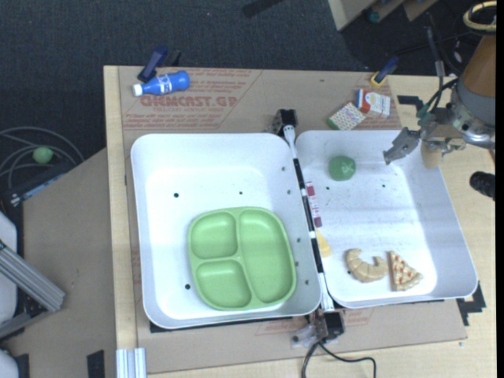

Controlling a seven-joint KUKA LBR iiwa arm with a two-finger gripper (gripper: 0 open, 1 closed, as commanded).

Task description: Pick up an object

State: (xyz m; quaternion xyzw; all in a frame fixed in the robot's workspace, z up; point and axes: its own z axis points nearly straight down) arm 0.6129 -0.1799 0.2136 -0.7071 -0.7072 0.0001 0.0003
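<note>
The right bin (441,211) holds three things. A small round green object (342,167) lies near its far left corner. A tan croissant (365,266) and a toy pizza slice (403,272) lie side by side near its front edge. My gripper (413,151) hangs over the bin's far right part, to the right of the green object and apart from it. It is open, with nothing between its fingers (395,147).
A green divided plate (240,257) sits in the left bin (157,179). On the bench behind the bins lie a blue bottle (161,83) and some small cards (358,110). Clips (285,120) join the bins along the middle.
</note>
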